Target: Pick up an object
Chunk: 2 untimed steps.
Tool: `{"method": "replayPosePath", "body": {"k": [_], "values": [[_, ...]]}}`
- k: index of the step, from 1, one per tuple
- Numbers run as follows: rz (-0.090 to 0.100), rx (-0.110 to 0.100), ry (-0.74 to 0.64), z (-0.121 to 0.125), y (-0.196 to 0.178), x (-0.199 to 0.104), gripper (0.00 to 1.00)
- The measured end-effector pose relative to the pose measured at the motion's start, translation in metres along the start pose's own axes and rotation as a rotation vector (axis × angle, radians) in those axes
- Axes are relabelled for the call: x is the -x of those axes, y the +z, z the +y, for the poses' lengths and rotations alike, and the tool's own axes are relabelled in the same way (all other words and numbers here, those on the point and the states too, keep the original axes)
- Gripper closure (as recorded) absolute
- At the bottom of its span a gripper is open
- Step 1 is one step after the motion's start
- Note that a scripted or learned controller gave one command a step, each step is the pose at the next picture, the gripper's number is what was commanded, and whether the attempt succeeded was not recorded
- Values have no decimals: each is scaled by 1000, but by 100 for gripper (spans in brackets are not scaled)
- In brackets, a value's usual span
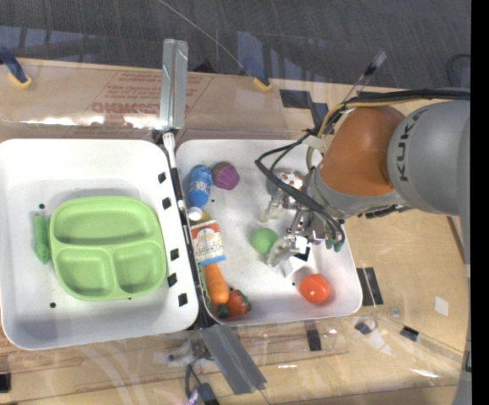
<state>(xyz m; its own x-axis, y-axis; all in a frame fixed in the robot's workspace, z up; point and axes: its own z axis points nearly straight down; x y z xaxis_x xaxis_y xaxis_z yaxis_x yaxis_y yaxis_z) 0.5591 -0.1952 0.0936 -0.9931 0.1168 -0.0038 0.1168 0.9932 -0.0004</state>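
Observation:
My gripper [285, 250] hangs low over the right bin [345, 298], just right of a small green ball [263, 240]. Whether anything sits between its fingers is not clear from this angle. A red tomato-like ball [314, 288] lies just below and right of the gripper. A purple round object [225, 175] and a blue bottle-shaped toy [198, 184] rest near the bin's top left. A labelled bottle [206, 241], a carrot [216, 283] and a red and green piece [236, 304] lie along the bin's left wall.
The left bin [16, 184] holds a green divided tray [106, 246] with a green item [40, 236] at its left side. A grey bar [173, 83] stands at the divide between the bins. Cables loop off the wrist above the right bin.

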Motion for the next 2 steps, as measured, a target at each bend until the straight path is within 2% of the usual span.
{"method": "replayPosePath", "body": {"k": [1, 2], "values": [[1, 1, 46, -17, 0, -35, 0], [1, 1, -16, 17, 1, 2, 0]]}}
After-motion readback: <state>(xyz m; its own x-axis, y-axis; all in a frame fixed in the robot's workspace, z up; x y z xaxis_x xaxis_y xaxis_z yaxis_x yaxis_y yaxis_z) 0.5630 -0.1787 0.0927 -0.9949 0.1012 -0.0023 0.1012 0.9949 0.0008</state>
